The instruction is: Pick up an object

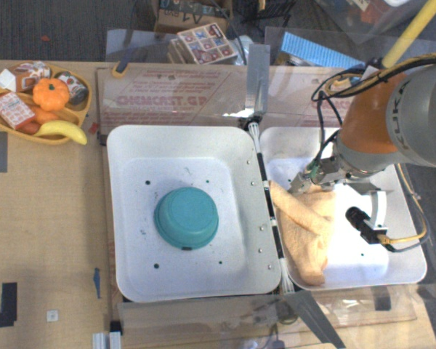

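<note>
Two-finger gripper [307, 181] hovering over crumpled tan cloth [305, 227] in right shallow white bin [410, 267]; whether it's gripping anything: can't tell.

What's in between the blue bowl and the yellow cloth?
In the camera view, the divider where the two white bins meet runs between the teal bowl and the yellow cloth, with bare bin floor beside the bowl.

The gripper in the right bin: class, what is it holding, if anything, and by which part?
It cannot be told. The gripper is down at the upper edge of the tan cloth in the right bin, but no cloth shows between its tips.
</note>
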Robot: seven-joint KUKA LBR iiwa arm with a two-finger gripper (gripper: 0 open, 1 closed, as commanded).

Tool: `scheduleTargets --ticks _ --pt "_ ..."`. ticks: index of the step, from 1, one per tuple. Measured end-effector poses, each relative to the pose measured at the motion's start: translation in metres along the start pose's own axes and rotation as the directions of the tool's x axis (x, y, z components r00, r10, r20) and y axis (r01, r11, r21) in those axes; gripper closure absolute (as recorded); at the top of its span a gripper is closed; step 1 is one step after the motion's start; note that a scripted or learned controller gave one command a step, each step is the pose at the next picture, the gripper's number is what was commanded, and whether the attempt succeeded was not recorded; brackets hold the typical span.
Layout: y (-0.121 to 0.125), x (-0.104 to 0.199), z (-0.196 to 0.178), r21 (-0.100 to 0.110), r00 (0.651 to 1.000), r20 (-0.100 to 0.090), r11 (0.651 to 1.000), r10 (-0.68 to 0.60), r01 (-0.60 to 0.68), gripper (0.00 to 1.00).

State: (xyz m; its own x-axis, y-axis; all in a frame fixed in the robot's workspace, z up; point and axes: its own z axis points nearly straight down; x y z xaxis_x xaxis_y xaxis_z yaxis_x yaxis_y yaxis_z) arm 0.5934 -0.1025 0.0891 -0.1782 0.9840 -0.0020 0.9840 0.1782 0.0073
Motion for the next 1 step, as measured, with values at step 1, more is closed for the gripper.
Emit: scheduleTargets --ticks 1 --pt "0.0008 -0.0024 -0.0115 -0.005 1.0 0.001 1.0 0.005 -0.005 1.0"
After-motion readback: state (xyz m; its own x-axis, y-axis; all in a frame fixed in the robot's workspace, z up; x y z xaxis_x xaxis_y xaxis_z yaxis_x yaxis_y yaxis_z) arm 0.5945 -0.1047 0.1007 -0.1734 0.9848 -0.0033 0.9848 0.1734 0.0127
